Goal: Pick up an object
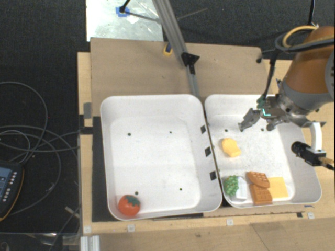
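1. A tan bench [136, 67] carries two shallow white bins side by side, set on dark carpet, with loose cables [31, 135] trailing off to the left.
2. The left bin [152, 114] holds a tomato [129, 205] in its near left corner; the rest of its floor is bare white.
3. The right bin [230, 106] holds a yellow lump [231, 147] near its middle. Along its near edge lie a green piece [231, 183], a brown waffle [258, 179] resting on an orange block [260, 195], and a yellow slab [278, 187] touching that block.
4. The gripper [257, 120] hangs over the far half of the right bin, up and to the right of the yellow lump and apart from it. One grey finger [247, 121] juts left; nothing shows between the fingers, and how wide they stand I cannot tell.
5. The far part of the right bin, left of the gripper, is open floor. Black clips [208, 151] mark the seam where the bins meet.
6. A grey pole [175, 30] crosses the bench at a slant toward the seam.
7. The arm [311, 72] is cut off at the right edge and covers the bin's far right corner.
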Tool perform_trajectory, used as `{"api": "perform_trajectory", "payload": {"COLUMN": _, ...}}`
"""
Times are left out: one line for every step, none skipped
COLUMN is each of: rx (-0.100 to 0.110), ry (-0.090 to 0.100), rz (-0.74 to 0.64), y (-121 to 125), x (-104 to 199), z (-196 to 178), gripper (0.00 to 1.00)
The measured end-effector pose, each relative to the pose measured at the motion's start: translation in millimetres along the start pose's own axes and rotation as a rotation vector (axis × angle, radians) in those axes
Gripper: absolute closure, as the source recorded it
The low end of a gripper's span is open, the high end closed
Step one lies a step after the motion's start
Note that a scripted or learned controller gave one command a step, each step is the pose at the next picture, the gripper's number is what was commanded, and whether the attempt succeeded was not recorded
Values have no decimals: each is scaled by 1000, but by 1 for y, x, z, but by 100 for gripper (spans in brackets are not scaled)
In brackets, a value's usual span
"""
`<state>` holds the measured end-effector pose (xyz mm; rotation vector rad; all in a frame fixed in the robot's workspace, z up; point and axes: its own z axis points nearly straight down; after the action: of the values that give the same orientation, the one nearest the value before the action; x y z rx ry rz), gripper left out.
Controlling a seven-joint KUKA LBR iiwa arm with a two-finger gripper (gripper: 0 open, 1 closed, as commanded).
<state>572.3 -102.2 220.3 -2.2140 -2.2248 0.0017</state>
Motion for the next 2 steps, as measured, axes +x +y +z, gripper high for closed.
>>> {"api": "perform_trajectory", "payload": {"rx": -4, "ry": -1, "rz": 2, "y": 1, "x": 0, "z": -2, "gripper": 0}}
{"api": "perform_trajectory", "payload": {"rx": 2, "ry": 0, "rz": 4, "y": -1, "x": 6, "z": 59, "gripper": 0}}
